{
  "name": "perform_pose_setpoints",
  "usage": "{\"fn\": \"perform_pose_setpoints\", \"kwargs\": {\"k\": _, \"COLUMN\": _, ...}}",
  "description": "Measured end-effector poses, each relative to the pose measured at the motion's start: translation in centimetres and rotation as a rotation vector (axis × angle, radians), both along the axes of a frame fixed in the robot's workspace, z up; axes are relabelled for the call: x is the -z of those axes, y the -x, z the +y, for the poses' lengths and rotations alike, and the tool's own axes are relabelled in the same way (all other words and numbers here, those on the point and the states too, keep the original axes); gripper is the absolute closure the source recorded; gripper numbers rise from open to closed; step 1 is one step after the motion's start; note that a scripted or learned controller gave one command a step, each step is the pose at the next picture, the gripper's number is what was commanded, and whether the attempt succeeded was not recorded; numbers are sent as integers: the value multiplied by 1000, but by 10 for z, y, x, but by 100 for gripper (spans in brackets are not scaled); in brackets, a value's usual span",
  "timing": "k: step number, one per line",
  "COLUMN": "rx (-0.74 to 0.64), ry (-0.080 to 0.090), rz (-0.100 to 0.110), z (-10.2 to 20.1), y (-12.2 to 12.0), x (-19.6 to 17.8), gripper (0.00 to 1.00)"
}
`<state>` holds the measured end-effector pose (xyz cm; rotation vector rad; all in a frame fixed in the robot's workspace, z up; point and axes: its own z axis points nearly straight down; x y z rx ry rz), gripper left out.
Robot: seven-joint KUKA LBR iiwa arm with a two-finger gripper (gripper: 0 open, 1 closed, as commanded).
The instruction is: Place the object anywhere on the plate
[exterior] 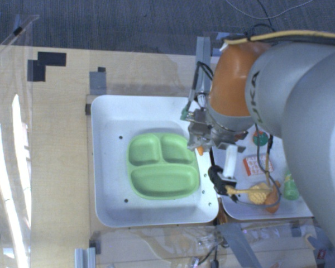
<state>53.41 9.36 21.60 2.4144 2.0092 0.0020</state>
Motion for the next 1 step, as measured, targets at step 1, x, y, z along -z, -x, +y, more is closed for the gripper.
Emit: {"fn": "perform_pose_setpoints", "kwargs": {"k": 1, "rx": -1, "ry": 0, "rz": -1, "z": 0, "y": 0, "x": 0, "gripper": 0}}
